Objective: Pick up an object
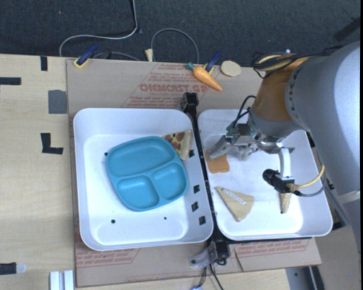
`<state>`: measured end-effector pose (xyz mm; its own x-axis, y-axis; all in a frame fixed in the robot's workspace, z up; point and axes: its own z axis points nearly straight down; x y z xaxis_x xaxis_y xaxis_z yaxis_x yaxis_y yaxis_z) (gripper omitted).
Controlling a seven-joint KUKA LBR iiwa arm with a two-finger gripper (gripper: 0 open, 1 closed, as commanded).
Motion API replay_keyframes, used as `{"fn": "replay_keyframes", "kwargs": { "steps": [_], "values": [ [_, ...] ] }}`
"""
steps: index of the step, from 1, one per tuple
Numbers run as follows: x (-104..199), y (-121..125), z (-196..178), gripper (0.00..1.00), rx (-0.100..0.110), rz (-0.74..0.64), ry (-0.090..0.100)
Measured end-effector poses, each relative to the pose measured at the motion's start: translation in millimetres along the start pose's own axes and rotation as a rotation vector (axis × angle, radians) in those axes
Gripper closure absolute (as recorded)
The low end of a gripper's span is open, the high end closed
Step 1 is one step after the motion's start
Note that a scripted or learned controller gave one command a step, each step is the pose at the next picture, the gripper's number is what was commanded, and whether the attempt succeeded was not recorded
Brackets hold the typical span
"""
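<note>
- Behind the two bins, red printing runs across the brown cardboard sheet [163,88] on the tabletop, too blurred to read.
- Over the right white bin [314,222], the grey arm's jaws [221,150] hang at the bin's left side, just above a small orange square piece [218,164]; whether they are open or closed cannot be told.
- A tan wedge-shaped piece [236,202] lies nearer the front, its tip pointing toward the divider.
- A blue three-compartment plate [146,173] fills the left white bin [88,222].
- An orange toy carrot [206,78] lies on the cardboard, tip pointing right.
</note>
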<state>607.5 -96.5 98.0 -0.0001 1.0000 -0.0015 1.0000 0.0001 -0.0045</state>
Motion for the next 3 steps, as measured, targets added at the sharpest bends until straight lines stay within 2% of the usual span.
{"fn": "replay_keyframes", "kwargs": {
  "steps": [1,2,3],
  "values": [
    [1.5,-8.4,12.5,0.0,-0.007,-0.001,-0.001],
    [1.2,-5.0,-2.8,1.0,-0.017,-0.002,-0.001],
    [1.3,-7.6,1.5,0.0,-0.009,-0.002,-0.002]
  ]
}}
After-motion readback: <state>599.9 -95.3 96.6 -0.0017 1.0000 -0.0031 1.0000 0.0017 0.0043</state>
